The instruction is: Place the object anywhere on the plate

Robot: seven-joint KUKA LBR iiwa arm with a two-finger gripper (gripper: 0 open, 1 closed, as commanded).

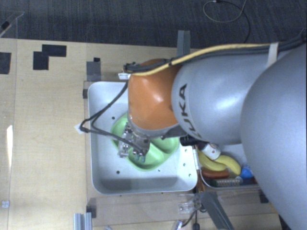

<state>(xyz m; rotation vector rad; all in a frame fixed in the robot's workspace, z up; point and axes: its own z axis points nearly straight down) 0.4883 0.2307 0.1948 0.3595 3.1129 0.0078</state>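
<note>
One green plate (160, 158) lies in the left bin (103, 143), a little below the middle of the frame, and most of it is covered by the arm's orange band (148, 102) and wrist. The jaws (133, 147) hang directly over the plate's left half, close to its surface; whether they are open or closed, and whether anything sits between them, I cannot tell, since the metal parts blur together there. No loose object can be made out on the bare part of the plate either. In the right bin (225, 183), toward the lower right of the frame, lie a banana (225, 164), something red (218, 174) and something blue (246, 172), close together. Judging by the pose, the placing step is in hand: the next move calls for a clean release above the plate, then a straight lift away from the worktop (43, 138) without nudging the plate.
</note>
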